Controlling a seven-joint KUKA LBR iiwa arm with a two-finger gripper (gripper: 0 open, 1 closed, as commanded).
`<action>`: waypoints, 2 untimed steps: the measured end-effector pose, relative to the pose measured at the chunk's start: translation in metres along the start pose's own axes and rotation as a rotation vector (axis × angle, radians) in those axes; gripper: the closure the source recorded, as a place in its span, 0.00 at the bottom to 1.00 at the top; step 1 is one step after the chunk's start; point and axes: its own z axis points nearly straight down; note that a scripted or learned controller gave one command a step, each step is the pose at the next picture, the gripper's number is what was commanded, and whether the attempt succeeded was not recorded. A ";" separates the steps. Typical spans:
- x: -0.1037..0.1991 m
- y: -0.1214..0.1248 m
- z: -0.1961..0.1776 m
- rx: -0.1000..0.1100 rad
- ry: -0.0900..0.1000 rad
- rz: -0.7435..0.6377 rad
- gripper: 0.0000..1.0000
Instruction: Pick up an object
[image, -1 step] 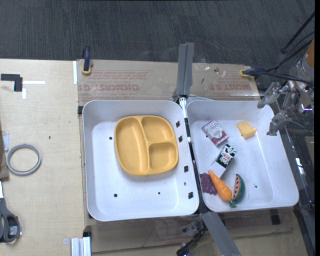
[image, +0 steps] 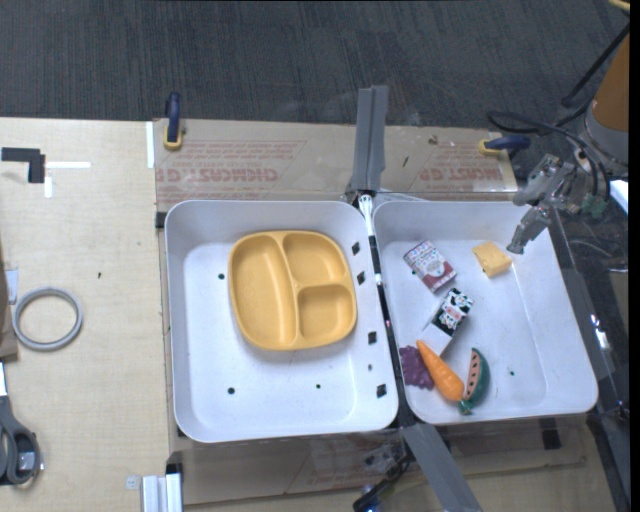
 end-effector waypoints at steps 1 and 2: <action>0.004 0.015 0.070 0.001 0.002 0.359 0.00; 0.003 0.016 0.060 0.002 -0.002 0.356 1.00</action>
